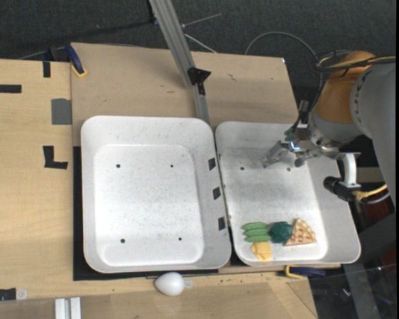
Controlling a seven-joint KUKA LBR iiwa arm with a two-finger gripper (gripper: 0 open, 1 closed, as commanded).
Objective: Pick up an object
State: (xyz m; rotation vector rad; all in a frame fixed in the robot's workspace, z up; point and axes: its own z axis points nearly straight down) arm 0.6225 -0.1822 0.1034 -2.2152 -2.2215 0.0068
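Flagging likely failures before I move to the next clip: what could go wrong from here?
The claw sits over bare floor of the right bin, far from the toy pile; closing here would probably grab nothing. The pile is tightly packed in the bin's near corner, so a grasp there may catch several pieces or hit the wall.

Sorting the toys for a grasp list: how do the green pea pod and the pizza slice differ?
The green pea pod is long, rounded and plain green; the pizza slice is a flat triangle, tan with red spots. The pod lies left of the dark green toy, the slice right. Both lie in the right bin.
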